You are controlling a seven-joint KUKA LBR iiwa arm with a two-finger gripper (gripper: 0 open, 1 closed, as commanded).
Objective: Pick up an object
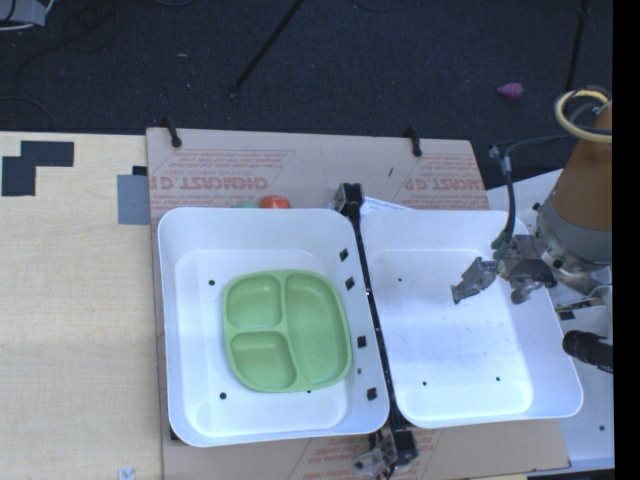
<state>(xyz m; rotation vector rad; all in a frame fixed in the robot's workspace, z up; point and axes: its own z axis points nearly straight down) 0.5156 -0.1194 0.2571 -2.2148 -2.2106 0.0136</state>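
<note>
A light green divided plate [287, 329] with three compartments lies flat in the left bin [190, 268]. My gripper [497, 286] hangs over the right part of the right bin [450, 388], well to the right of the plate. Its two dark fingers [470, 284] stand apart, open, with nothing between them. The grey arm with its orange band [585, 183] comes in from the right edge.
A small red-orange object [274, 203] and a bit of green [243, 205] sit just behind the left bin's far rim, on the cardboard sheet [300, 173]. A black divider [365, 308] runs between the two bins. A wooden bench top [70, 318] lies to the left.
</note>
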